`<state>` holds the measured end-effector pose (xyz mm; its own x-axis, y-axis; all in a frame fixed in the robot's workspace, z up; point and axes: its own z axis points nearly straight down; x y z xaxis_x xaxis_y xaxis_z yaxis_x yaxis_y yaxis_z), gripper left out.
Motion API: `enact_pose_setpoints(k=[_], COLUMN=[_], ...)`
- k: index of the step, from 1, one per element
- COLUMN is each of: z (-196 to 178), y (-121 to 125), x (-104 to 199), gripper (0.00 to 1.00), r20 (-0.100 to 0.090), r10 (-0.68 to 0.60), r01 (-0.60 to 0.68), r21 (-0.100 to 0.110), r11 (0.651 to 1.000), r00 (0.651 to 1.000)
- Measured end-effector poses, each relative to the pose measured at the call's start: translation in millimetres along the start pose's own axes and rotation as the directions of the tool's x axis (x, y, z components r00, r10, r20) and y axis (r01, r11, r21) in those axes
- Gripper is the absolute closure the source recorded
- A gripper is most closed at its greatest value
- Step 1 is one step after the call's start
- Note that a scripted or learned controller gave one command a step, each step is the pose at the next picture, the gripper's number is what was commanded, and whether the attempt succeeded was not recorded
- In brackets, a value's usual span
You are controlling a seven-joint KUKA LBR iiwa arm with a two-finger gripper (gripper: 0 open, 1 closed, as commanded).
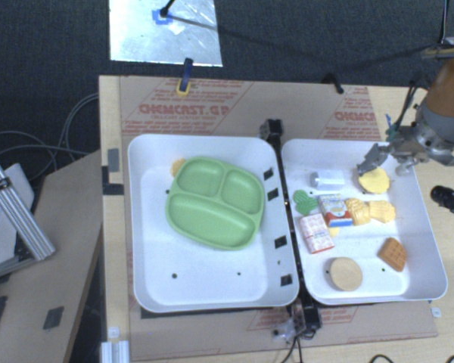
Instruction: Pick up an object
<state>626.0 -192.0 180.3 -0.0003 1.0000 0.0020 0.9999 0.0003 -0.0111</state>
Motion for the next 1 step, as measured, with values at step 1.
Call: enact_pose_setpoints(k=[1], z=[-8.2], y=[3.1], x=[0.4], gripper=[0.0], r20=[0.003], r10=[-0.003], r01=[0.003], r21=[-0.013], r11=[1.0], r00=[1.0])
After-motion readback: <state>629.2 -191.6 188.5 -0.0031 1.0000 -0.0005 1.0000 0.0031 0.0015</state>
